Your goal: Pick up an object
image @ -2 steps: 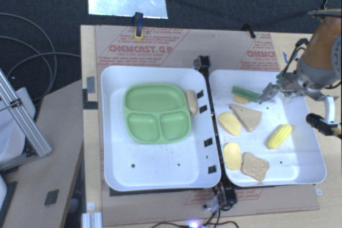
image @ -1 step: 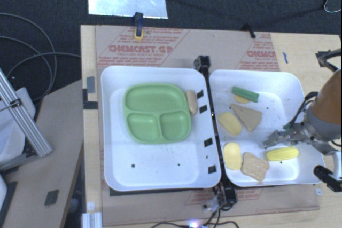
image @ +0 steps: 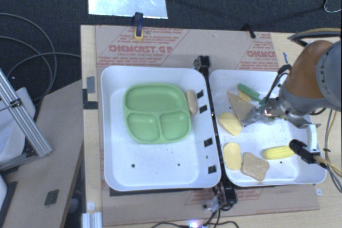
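Note:
The right bin (image: 299,173) holds several toy foods. A tan wedge (image: 239,103) lies near its middle, with a green stick (image: 249,91) and a small yellow piece (image: 244,96) just behind it. A yellow lump (image: 230,124) sits in front of the wedge. Along the near side lie a yellow oval (image: 232,155), a bread slice (image: 254,166) and a corn cob (image: 278,152). My gripper (image: 254,116) reaches in from the right, low over the bin, its tip at the wedge's right lower edge. Nothing is visibly lifted.
The left bin (image: 115,168) carries a green divided plate (image: 157,113) with a tan piece (image: 191,102) against its right rim. A black divider (image: 211,115) runs between the bins. The grey and orange arm (image: 312,80) covers the right bin's far right side.

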You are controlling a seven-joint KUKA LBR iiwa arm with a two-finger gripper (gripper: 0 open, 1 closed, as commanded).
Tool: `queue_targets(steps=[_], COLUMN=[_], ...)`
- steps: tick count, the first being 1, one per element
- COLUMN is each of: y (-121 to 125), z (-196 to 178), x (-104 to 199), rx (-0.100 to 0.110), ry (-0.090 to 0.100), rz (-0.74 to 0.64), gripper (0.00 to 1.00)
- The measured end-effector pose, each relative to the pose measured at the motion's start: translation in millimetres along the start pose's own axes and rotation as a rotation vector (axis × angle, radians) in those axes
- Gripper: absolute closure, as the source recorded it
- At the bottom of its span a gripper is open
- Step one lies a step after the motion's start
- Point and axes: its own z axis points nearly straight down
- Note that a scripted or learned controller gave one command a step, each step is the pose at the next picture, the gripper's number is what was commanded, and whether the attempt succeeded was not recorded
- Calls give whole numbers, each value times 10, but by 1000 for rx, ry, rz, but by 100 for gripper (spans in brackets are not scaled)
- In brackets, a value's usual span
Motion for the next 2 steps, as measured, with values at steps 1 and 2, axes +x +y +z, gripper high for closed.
queue_targets(steps=[1, 2], y=[781, 1025], z=[-16, 1], x=[-522, 562], rx=[-5, 1], ry=[-4, 3], rz=[4, -2], gripper=[0, 0])
